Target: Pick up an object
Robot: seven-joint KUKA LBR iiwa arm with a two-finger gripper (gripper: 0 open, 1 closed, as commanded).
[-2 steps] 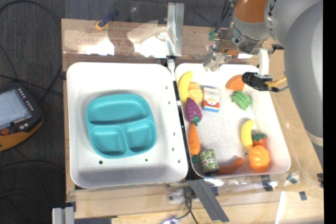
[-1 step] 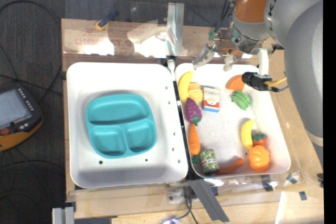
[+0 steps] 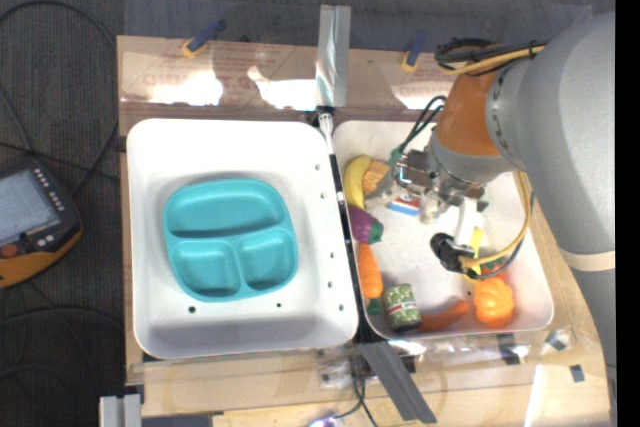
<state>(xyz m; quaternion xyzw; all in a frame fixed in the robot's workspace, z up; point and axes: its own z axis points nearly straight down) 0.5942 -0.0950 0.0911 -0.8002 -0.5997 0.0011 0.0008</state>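
My gripper [image 3: 418,193] reaches down into the right bin [image 3: 535,255], below the arm's orange band [image 3: 470,120]. It hangs over a small red, white and blue item [image 3: 403,206] on the bin floor. To its left lie a yellow banana [image 3: 356,181] and a purple eggplant [image 3: 365,227]. Nearer the front are an orange carrot [image 3: 370,272], a green can [image 3: 401,305], a red-orange pepper pod [image 3: 446,315] and an orange bell pepper [image 3: 493,301]. Whether the gripper touches or holds anything is hidden by the wrist.
The left bin [image 3: 150,165] holds a teal divided plate [image 3: 232,237]. A black part with yellow cables [image 3: 452,253] hangs from the wrist over the right bin's middle. The grey arm [image 3: 575,115] covers the right bin's far right side.
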